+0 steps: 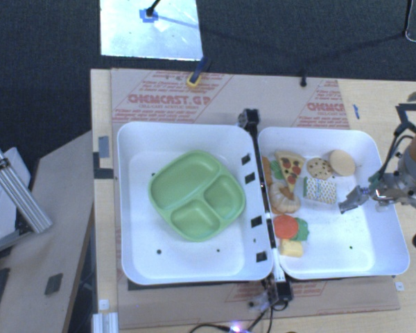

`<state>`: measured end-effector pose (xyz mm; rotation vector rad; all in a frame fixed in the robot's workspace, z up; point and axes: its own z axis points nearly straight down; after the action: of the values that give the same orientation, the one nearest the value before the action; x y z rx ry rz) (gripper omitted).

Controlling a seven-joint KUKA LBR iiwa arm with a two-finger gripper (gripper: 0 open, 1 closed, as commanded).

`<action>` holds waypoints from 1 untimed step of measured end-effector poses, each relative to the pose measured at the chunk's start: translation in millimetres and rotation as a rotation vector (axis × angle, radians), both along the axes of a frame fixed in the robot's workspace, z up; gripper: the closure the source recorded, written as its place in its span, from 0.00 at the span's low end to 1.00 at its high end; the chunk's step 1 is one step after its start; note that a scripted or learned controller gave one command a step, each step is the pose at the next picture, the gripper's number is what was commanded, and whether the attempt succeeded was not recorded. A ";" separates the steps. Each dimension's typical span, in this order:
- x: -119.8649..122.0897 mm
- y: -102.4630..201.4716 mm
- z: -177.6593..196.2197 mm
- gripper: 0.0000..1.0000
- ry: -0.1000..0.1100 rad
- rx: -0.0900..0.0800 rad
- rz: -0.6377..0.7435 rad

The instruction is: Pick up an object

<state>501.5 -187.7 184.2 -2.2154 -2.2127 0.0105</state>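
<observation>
The nearest toy, a white speckled block [319, 190] in the right bin [385, 252], is seen just toward nine o'clock of the gripper [349, 202], whose grasp cannot be judged.

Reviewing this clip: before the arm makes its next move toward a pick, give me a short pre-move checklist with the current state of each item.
1. Targets present: ok. Pizza slice, cookie and other toy foods lie in the right bin.
2. Gripper over the right bin: ok, beside the white block.
3. Object between the fingers: not ok, none visible.
4. Finger opening: cannot tell, too blurred.
5. Items separated for a clean grasp: not ok, they crowd along the divider side.
6. Green tray out of the way: ok, it sits in the left bin.
</observation>
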 end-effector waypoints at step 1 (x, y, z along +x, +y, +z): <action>3.3 0.6 7.0 0.00 -0.013 -0.003 0.004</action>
<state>504.8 -187.0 191.3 -2.2188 -2.2256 -0.0006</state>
